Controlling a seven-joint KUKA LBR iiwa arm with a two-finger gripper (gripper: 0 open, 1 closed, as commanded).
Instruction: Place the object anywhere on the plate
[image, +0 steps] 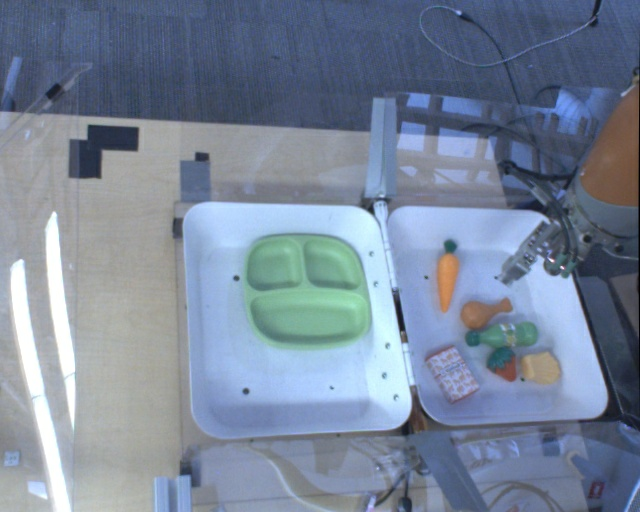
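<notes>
A green divided plate (305, 291) lies in the left white bin (215, 390). The right bin (580, 400) holds the toy foods: an orange carrot (447, 278), a brown drumstick (484, 313), a green bottle-shaped piece (503, 335), a red strawberry (503, 365), a yellow cheese wedge (541, 367) and a red-patterned cracker box (452, 373). My gripper (533, 265) hangs over the upper right part of the right bin, above and to the right of the drumstick. It is open, with nothing between its fingers.
A metal divider bar (378, 150) runs up from between the two bins. Cables (520, 60) loop at the back right. The arm's orange band (612, 160) comes in from the right edge.
</notes>
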